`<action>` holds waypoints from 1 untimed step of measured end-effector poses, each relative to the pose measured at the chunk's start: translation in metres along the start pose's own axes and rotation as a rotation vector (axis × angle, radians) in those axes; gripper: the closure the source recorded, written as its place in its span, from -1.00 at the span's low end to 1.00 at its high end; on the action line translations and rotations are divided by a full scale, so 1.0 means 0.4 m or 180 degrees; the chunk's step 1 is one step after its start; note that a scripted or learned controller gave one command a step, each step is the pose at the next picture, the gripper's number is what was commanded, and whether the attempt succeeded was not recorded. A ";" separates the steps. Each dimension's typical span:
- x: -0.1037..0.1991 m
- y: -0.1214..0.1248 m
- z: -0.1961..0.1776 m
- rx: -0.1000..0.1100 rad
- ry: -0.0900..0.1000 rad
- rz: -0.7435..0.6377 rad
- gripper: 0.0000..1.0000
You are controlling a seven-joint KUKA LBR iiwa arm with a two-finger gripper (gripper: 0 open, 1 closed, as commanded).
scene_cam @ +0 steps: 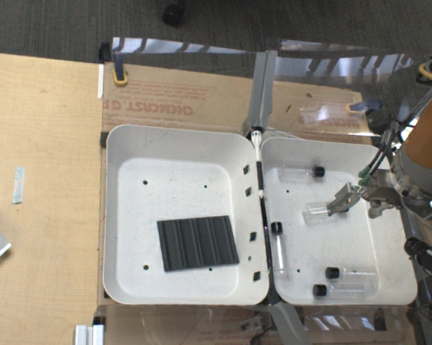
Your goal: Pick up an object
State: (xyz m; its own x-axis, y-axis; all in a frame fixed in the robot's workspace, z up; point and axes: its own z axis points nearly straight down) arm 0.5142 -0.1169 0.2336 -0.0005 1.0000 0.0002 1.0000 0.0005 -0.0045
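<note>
Spread apart and holding nothing, gripper (359, 200) poised over right bin (385, 293), one fingertip just beside a clear plastic tube (316, 211) lying flat near the bin's middle. Probably light, stiff and slick, apt to roll away under a glancing touch; best pinched across the barrel at mid-length. More black-capped tubes (341, 283) toward the near rim, another (278, 251) along the left wall. Beyond that wall, a black ribbed panel (198, 242) in the left bin (119, 272).

Orange-banded grey arm (429, 140) with green cable and metal-fingered tool (360, 201)
</note>
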 end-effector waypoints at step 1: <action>-0.130 0.047 0.263 -0.0007 0.0000 -0.0285 -1.00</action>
State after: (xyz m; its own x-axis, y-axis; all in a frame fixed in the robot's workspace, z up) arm 0.5325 -0.1689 0.1282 -0.0901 0.9959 0.0005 0.9959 0.0901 -0.0024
